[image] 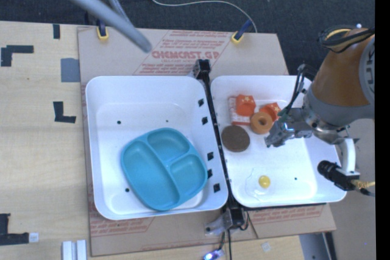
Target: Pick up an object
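The right bin point(304, 192) holds several small things. An orange-and-white carton point(242, 108) lies near its back left. An orange ring-shaped donut point(262, 122) sits beside the carton, and a brown round cookie point(236, 138) lies near the divider. Toward the front lies a small yellow piece on a clear wrapper point(262, 182). My gripper point(277, 136) hangs low over the right bin, just right of the donut and close to it. Nothing shows between its fingers.
The left bin point(103, 100) holds a blue divided plate point(163, 167). A black divider point(211, 131) runs between the two bins. The arm's grey and orange body point(341, 85) covers the right bin's right side. A cable point(195, 6) lies behind the bins.
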Available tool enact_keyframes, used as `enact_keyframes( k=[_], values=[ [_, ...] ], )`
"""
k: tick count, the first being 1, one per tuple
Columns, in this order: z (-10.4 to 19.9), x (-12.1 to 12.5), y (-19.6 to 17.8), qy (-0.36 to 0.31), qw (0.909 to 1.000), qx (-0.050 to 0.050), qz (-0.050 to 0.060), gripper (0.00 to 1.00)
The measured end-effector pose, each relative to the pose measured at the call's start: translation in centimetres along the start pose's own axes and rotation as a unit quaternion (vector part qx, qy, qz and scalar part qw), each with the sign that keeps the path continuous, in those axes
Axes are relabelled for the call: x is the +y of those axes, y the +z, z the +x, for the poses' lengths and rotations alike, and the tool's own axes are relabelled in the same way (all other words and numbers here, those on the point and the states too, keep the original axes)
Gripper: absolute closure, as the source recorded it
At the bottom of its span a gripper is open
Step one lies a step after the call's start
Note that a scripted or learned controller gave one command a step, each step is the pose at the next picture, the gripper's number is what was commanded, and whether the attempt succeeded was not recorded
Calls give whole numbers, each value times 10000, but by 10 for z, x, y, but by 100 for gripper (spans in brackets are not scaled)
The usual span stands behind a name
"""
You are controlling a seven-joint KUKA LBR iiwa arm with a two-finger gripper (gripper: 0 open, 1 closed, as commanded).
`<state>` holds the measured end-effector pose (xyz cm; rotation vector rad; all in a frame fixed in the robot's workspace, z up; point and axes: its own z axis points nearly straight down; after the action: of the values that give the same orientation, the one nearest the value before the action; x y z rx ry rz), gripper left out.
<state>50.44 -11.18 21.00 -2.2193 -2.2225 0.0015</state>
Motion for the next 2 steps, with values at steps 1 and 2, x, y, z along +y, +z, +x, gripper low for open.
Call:
enact_keyframes(
  k=[1, 2],
  values=[
    [0, 1, -42, -1, 10000, -1, 2, 100],
    [54, 9, -43, -25, 10000, 7, 25, 100]
  ],
)
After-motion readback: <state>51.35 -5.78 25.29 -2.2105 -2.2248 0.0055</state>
